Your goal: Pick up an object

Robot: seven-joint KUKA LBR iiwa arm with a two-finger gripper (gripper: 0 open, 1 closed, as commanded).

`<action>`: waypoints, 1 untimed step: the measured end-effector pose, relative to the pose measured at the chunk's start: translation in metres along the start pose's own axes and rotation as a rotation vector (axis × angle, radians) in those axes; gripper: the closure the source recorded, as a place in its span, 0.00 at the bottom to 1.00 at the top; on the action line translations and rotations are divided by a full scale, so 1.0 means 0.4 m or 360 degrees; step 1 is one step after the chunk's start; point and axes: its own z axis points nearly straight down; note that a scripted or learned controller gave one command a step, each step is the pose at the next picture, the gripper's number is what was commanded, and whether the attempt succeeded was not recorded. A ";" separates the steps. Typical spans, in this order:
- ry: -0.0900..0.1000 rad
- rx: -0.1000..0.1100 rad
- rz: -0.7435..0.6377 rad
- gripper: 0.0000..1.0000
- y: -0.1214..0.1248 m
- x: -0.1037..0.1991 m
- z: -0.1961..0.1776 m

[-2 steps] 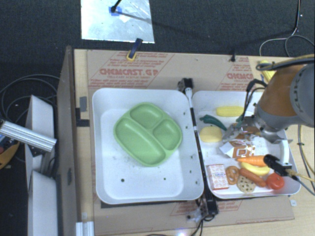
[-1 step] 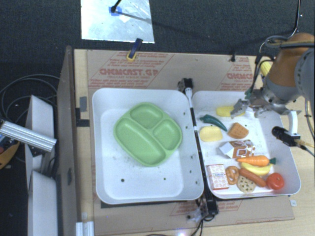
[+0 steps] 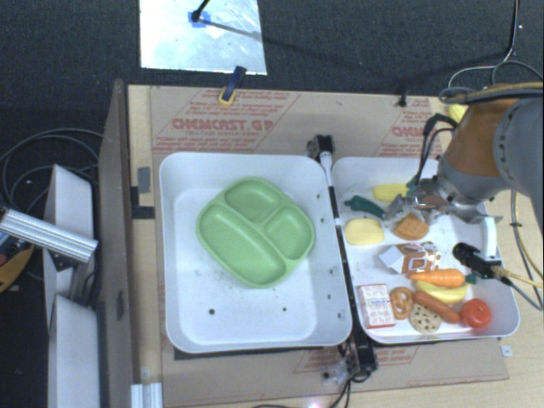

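Over right bin (image 3: pixel 510 313), claw (image 3: pixel 410 208) low beside waffle (image 3: pixel 411 227).

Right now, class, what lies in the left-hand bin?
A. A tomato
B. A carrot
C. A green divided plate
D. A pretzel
C: the green divided plate sits alone in the left bin, while the toy foods lie in the right bin.
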 end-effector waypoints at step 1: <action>-0.0013 -0.0019 0.0007 0.00 -0.070 0.054 0.007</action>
